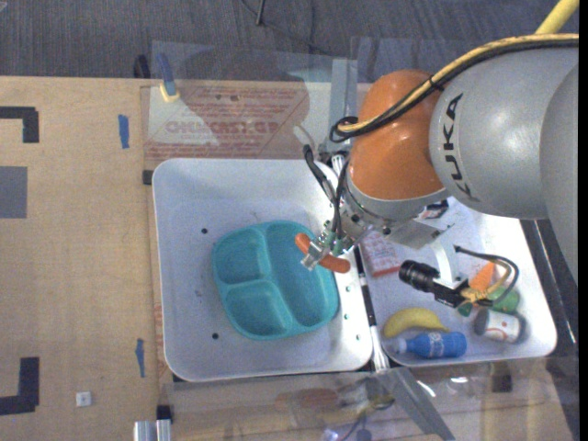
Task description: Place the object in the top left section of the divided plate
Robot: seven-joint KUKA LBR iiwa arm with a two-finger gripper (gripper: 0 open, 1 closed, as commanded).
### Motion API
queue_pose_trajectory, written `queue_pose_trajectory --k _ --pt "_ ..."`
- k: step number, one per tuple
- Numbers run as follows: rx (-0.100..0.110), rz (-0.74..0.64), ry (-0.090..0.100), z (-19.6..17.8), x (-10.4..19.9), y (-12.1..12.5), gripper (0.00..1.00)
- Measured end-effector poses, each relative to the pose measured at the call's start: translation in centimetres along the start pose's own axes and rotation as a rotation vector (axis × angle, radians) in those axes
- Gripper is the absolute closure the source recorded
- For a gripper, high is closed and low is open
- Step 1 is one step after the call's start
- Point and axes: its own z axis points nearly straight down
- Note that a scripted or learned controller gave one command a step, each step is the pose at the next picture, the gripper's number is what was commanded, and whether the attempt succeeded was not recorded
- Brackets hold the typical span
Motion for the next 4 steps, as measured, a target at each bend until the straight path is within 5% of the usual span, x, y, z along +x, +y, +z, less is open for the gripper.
queue_pose_trajectory --k 1,2,3,4 --pt "0.001 -0.093 0.0 0.7 7.8 4.3 1.0" --pt "0.0 -0.101 -0.001 -5.9 7.8 -2.0 1.0" --pt "-0.002 -0.189 -0.003 -4.5 6.7 2.7 1.0" --pt "-0.002 -0.189 -0.003 -4.5 6.7 2.7 0.0"
